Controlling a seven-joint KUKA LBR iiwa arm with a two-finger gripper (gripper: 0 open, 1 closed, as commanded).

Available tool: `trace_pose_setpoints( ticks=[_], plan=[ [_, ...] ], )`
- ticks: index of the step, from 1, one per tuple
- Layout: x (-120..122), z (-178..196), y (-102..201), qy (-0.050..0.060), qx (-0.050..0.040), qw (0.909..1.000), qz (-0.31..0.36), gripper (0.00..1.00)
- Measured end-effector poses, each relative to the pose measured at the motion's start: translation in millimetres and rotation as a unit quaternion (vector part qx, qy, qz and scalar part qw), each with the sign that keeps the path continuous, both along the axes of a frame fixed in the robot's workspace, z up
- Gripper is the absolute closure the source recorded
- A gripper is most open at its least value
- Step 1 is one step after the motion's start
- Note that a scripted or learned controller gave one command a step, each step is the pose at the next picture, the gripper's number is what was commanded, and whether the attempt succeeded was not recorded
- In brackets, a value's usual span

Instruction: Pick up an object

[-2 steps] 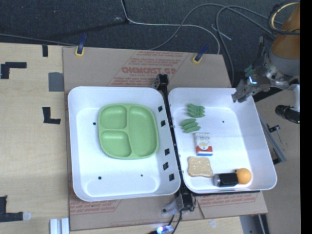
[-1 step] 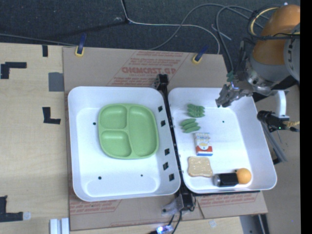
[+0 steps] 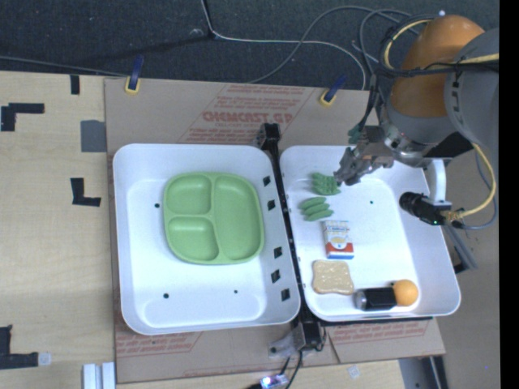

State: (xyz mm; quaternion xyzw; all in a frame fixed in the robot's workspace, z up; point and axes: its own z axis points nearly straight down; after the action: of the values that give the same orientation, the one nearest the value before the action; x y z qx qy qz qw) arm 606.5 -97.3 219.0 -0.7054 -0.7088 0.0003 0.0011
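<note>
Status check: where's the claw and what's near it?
Claw low in right bin, beside green toy. Nothing seen held. Pea pod close by.

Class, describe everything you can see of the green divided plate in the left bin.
The green divided plate is pale green, looks like smooth plastic, and is roughly square with rounded corners. Raised ridges split it into three compartments: two smaller ones on its left side and one long one on its right. It lies flat and right way up on the floor of the left bin, slightly turned, near the middle. Only the bin floor touches it. The gripper is over the right bin, well away.
</note>
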Motion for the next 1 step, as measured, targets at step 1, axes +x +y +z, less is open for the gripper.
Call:
trace_pose_setpoints(
  ticks=[1],
  plan=[
    [-20.5, -9.6, 53.5, 0.001, 0.0002, 1.0, 0.0, 1.0]
  ],
)
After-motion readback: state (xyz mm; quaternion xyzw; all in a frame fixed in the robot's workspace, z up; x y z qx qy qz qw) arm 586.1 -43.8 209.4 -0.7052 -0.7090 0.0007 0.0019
